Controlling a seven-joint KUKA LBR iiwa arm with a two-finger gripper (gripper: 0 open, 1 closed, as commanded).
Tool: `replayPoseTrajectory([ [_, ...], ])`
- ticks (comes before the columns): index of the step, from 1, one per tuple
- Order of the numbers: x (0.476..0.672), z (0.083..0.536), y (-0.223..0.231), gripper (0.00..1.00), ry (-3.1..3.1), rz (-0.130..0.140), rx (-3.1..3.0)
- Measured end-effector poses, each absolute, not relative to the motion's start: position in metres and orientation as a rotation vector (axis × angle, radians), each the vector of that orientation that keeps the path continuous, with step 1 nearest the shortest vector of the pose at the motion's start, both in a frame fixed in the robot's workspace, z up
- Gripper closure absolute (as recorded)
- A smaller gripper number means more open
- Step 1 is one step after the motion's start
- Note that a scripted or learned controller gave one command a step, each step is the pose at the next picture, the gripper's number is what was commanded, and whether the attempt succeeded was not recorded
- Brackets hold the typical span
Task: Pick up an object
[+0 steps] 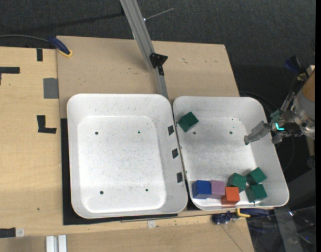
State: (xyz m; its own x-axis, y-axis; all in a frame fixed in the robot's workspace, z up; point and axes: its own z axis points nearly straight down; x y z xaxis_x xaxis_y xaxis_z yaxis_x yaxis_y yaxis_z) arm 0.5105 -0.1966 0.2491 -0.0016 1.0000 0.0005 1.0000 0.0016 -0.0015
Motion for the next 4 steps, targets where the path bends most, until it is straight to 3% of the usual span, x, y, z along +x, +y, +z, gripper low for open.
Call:
replayPoseTrajectory([
  [2, 0.506, 0.122, -0.195, 0.00, -2.216, 0.007, -2.216],
  [3, 0.506, 0.090, -0.195, 0.00, -2.221, 0.004, -2.219],
  [4, 0.506, 0.101, -0.194, 1.00, -2.220, 0.001, -2.217],
])
